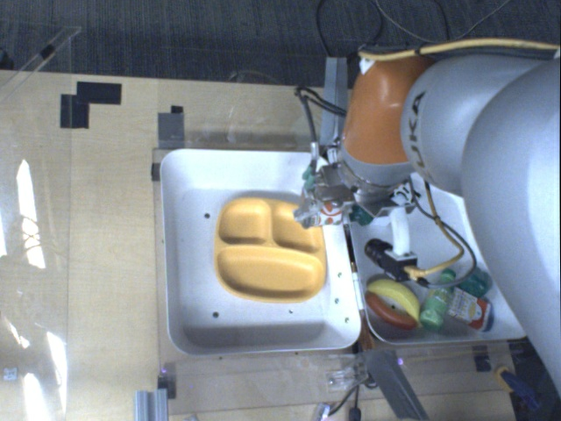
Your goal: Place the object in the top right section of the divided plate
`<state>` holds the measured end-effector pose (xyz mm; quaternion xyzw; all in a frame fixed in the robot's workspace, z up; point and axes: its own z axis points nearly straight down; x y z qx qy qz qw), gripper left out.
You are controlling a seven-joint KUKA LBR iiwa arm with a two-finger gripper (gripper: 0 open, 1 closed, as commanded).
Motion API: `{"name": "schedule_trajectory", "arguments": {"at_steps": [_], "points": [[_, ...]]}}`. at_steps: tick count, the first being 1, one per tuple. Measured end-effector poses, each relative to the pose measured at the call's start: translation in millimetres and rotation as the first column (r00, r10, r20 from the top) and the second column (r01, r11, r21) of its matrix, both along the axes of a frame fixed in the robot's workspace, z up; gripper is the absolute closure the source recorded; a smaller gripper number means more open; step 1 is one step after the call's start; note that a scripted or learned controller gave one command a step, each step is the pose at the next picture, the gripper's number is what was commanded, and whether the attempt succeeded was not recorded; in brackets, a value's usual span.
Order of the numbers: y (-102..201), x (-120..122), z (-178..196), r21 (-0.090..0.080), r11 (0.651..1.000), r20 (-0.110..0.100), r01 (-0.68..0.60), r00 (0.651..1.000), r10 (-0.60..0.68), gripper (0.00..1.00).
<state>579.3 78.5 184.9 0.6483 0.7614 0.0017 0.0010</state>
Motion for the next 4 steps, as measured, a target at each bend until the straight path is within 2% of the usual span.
{"name": "schedule_trajectory", "arguments": {"at_steps": [1, 2, 3, 4], "points": [[0, 0, 0, 0.0, 1.0, 0.0, 0.0, 1.0, 0.0, 0.0], [1, 1, 12, 0.001, 1.0, 0.005, -0.005, 1.0, 0.005, 1.0], [31, 29, 44, -0.001, 1.0, 0.001, 0.013, 1.0, -0.013, 1.0], [45, 90, -11, -0.001, 0.996, 0.001, 0.089, 0.996, -0.089, 1.0]]}}
